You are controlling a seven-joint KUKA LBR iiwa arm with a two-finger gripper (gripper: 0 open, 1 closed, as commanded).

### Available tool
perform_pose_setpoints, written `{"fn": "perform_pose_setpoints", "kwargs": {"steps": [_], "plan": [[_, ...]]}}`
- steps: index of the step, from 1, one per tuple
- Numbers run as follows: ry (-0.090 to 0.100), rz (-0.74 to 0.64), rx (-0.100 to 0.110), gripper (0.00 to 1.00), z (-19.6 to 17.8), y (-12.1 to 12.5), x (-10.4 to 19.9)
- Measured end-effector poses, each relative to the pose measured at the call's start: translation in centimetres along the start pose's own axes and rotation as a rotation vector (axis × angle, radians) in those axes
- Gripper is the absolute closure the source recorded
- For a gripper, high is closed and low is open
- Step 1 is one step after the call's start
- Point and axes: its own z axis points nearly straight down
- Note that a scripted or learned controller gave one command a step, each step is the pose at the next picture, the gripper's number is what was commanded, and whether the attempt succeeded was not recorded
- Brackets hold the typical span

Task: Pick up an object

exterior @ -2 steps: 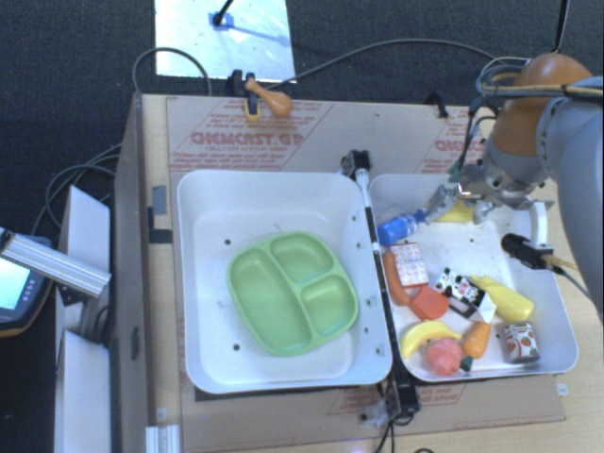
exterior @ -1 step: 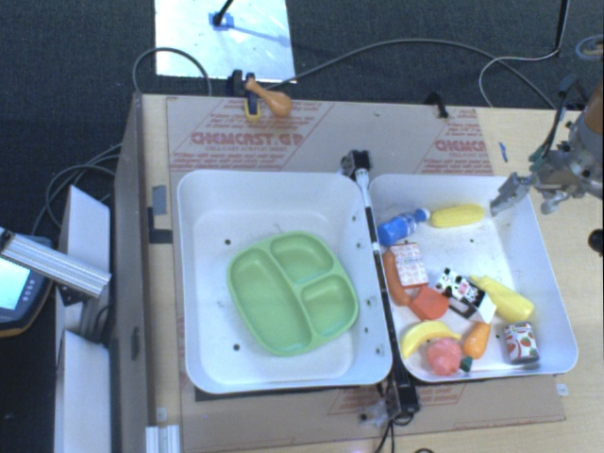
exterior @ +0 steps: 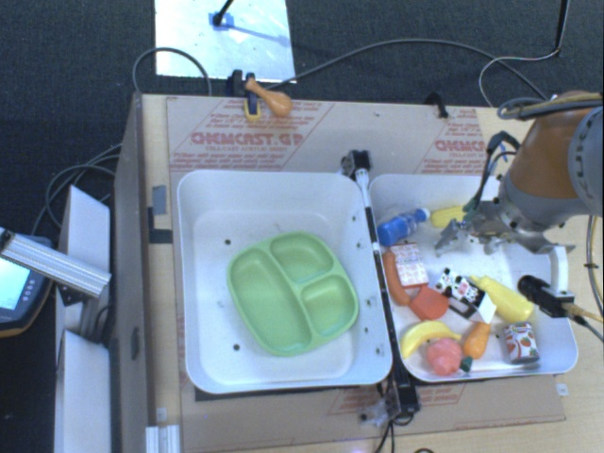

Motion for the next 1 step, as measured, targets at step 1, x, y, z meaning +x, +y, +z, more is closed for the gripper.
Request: {"fn": "perform_pose_setpoints", "kwargs": {"steps": [1], "plan": [[-0.002,0.006,0.017,0.00,4.00,7.49,-0.87]]}}
